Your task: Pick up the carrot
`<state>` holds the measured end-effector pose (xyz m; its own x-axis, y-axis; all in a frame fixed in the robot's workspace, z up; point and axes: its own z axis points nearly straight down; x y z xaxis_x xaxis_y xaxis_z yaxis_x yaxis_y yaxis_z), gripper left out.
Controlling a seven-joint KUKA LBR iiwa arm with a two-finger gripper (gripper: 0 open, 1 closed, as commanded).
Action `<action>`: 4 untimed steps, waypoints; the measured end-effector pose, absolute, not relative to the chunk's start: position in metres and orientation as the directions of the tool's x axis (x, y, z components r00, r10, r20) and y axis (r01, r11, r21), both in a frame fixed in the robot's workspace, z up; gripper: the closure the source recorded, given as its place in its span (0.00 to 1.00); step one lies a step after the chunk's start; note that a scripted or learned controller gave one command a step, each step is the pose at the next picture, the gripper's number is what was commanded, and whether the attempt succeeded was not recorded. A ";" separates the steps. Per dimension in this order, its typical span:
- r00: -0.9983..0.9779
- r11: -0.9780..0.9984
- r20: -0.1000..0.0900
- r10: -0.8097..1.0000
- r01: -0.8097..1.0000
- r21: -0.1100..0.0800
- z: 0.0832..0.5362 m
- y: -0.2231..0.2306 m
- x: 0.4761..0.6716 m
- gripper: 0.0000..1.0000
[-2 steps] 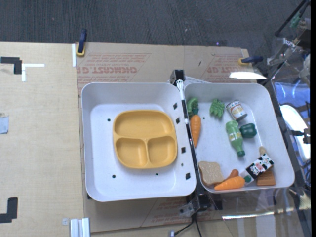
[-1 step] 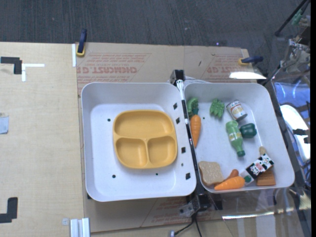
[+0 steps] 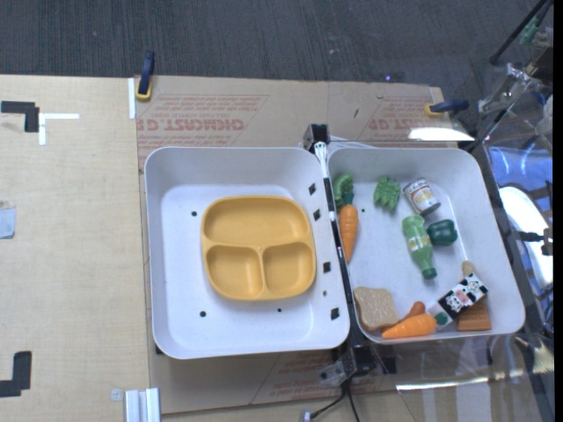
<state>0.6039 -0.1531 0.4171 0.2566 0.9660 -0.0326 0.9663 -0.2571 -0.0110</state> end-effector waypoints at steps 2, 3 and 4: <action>0.253 -0.253 -0.037 0.967 0.967 -0.013 0.424 -0.153 0.606 0.00; 0.249 -0.249 -0.042 0.968 0.968 -0.015 0.430 -0.153 0.608 1.00; 0.249 -0.250 -0.042 0.968 0.968 -0.016 0.430 -0.153 0.608 0.00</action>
